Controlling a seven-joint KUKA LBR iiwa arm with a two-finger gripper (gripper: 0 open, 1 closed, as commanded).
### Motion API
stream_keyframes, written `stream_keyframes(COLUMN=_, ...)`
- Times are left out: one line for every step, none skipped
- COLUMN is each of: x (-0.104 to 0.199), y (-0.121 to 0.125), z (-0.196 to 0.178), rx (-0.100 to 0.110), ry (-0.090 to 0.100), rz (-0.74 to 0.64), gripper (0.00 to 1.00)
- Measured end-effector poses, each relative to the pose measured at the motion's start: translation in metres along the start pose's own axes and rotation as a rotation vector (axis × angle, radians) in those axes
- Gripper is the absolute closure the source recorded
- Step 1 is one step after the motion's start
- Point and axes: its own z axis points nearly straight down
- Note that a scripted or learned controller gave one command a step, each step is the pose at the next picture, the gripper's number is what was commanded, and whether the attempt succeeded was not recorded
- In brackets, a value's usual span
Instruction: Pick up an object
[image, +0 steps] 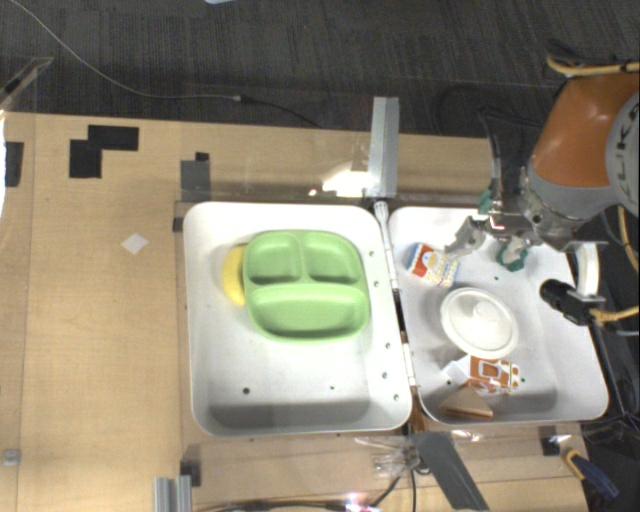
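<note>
My gripper (489, 249) hangs over the back of the right bin (590, 385). Its fingers stand apart with nothing between them, so it is open. Just left of it lies a small red, white and blue carton (431, 262). A white round bowl (480, 319) sits in front of the gripper, near the bin's middle. Closer to the front edge lie an orange and white carton (494, 375) and a brown wooden piece (467, 409).
The left bin (290, 400) holds a green divided plate (303, 283) with a yellow object (232, 276) partly tucked under its left side. A metal post (384, 150) rises behind the wall between the bins. The arm's orange band (580, 130) is at the right.
</note>
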Motion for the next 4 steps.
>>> stream_keyframes(x=-0.038, y=0.072, z=0.076, rx=0.0, ry=-0.001, rz=0.018, gripper=0.0)
stream_keyframes(x=-0.114, y=0.057, z=0.092, rx=-0.004, ry=-0.003, rz=-0.013, gripper=0.0)
stream_keyframes(x=-0.116, y=0.075, z=-0.032, rx=-0.007, ry=-0.003, rz=0.004, gripper=0.0)
stream_keyframes(x=-0.097, y=0.075, z=-0.097, rx=-0.006, ry=-0.004, rz=-0.228, gripper=0.0)
